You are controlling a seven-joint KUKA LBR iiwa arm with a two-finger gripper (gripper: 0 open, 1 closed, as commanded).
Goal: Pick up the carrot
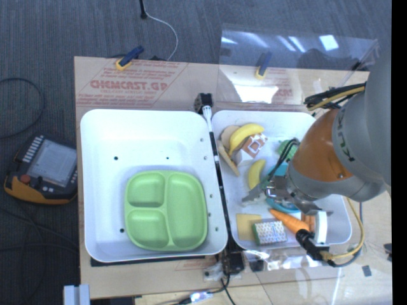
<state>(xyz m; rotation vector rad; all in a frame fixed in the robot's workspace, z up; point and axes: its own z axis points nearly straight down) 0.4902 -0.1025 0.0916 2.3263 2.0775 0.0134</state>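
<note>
Dark grey carpet is surrounding a brown cardboard sheet (146, 84) on which two white bins are sitting side by side. Left bin (102, 138) is being occupied by a green divided plate (166, 210) lying flat toward its near side. Right bin (340, 230) is being crowded with toy food: a banana (245, 135) near the far left corner, a second yellow piece (255, 172) just below it, a yellow block (248, 222) and a green speckled sponge (269, 232) near the front. Carrot (289, 219) is lying tilted at the front of the right bin, just right of the sponge. Arm is reaching in from the right, and the gripper (278, 192) is being held low just above the carrot's upper end. Finger state cannot be told; parts are being hidden by the wrist. A handheld pendant (41, 170) is resting on the carpet at far left.
</note>
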